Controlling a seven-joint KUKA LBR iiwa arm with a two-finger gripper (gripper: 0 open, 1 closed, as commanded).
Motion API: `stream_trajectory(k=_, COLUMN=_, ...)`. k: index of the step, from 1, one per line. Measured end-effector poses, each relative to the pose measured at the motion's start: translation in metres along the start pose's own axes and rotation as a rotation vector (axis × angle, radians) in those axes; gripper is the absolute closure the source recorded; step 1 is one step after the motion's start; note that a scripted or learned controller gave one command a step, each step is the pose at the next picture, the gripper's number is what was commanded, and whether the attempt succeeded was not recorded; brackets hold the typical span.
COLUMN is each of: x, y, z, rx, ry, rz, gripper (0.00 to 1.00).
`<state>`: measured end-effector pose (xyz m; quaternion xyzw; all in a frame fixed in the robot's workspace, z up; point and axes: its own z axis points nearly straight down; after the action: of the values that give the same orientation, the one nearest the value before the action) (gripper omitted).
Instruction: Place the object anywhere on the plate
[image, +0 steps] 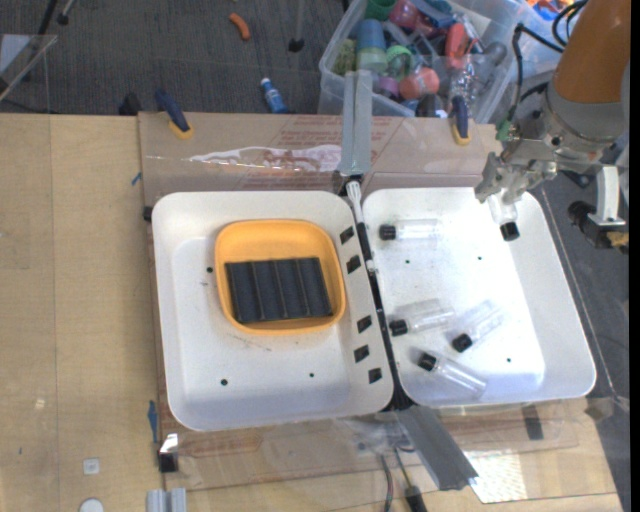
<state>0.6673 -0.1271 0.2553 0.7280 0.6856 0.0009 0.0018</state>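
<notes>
The arm (590, 70) is seen entering from the upper right, grey with an orange band, its wrist angled down toward the far right corner of the right bin (520, 370). The gripper (505, 200) is held over that corner, just inside the bin's rim. A small clear vial with a black cap (508, 228) is seen at the fingertips, hanging below them; whether it is truly pinched between the fingers cannot be told, as the fingers are small and blurred against the white bin.

Four more clear vials with black caps are seen lying in the right bin: one near the far left (410, 230), one at the left wall (420, 322), one near the middle (478, 328), one toward the near side (450, 370). They are well apart from the gripper.

In the left bin (180, 390) an orange plate (235, 240) is set near the middle, and a dark ribbed block (279, 290) is lying on it, covering most of its floor. Bare white floor is left around the plate on every side. The two bins are touching along a shared middle edge, where a row of black tabs (360, 295) is seen.

The desk (70, 300) is left open to the left of the bins. A clear tub of coloured clutter (420, 50) is seen behind the bins, cut off by the top edge. The arm's upper part is cut off at the top right corner.
</notes>
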Motion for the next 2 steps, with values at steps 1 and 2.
stream_trajectory(k=1, x=-0.035, y=0.002, z=-0.135, rx=0.0, ry=0.0, rz=-0.209, gripper=1.0)
stream_trajectory(k=2, x=-0.096, y=0.003, z=-0.181, rx=-0.002, ry=-0.002, rz=-0.38, gripper=1.0)
